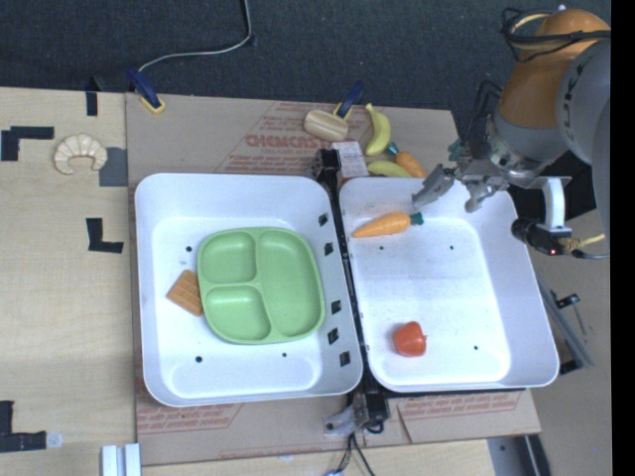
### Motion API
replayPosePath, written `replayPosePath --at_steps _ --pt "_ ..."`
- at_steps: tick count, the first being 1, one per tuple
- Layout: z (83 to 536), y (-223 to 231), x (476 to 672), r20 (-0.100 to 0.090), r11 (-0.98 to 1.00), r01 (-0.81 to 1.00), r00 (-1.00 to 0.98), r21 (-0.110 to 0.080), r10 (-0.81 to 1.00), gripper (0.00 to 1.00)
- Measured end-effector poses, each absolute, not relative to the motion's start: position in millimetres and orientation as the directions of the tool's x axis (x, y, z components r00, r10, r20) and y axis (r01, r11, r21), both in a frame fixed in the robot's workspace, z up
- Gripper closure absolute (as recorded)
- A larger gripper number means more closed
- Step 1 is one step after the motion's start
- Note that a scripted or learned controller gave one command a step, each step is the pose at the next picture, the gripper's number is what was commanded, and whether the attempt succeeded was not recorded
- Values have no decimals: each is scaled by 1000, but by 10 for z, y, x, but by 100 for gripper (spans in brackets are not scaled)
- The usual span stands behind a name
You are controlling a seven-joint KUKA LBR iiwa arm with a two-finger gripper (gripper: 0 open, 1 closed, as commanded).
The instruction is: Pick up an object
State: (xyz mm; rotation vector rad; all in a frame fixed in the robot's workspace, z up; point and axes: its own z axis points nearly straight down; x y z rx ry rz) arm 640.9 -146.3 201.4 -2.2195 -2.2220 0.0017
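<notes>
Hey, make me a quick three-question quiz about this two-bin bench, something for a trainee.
1. True or false: the green plate lies in the left bin.
2. Which thing in the right bin lies nearest the gripper? A) tomato B) carrot C) cracker
3. Fill in: the croissant lies ____ both bins.

Key: 1 true; 2 B; 3 outside.

Worktop (60,296) of pale wood, partly covered by brown cardboard sheet (248,142). Dark blue-grey carpeted floor (377,28) beyond, crossed by white cable (233,28). Lighting even.
</notes>
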Motion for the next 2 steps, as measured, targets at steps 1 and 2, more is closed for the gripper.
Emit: replayPosePath --at_steps 1,2 --pt "2092 -922 5510 0 2 1000 -2 -1 1000 0" --pt "858 -1016 5112 2 0 1000 0 0 1000 0"
